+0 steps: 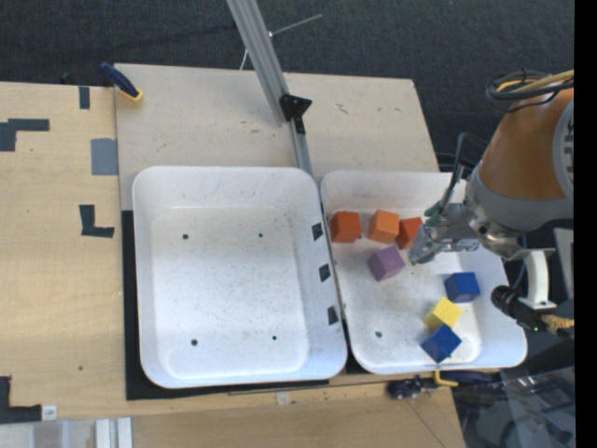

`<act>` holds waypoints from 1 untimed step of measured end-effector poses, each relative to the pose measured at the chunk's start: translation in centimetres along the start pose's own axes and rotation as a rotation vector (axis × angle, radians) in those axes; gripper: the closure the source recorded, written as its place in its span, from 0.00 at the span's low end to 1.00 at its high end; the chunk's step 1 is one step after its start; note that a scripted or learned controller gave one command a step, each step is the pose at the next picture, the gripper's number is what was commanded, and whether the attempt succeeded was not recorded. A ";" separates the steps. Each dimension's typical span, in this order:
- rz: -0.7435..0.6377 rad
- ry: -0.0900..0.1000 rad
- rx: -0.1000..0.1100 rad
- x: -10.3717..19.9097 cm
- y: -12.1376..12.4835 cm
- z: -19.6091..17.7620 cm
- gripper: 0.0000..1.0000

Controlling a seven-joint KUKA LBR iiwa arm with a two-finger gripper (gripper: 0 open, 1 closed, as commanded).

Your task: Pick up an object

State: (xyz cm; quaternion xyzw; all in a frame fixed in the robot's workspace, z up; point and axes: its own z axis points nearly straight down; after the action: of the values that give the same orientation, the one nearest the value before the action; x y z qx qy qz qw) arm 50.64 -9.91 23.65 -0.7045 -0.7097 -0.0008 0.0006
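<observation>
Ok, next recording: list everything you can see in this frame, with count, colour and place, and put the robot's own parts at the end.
bins: two, white, side by side on the bench.
orange blocks: three in a row at the far side of the right bin, the third partly hidden behind the claw.
purple block: one, just in front of the orange row.
blue blocks: two, one mid-right in the right bin, one at its near edge.
yellow block: one, between the two blue ones.
metal pole: one, grey, slanting down to the gap between the bins.
blue-and-yellow item: one, at the bench's far left corner.
arm: one, orange band showing, reaching in from the right.
claw: one, low over the right bin beside the third orange block.
</observation>
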 end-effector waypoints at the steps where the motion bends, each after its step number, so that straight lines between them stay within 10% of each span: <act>1: -0.001 0.000 0.002 6.3 0.8 0.6 1.00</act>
State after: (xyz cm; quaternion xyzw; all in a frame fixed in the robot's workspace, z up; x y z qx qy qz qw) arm 51.39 -3.60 23.11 -0.7042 -0.7100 0.0001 0.0015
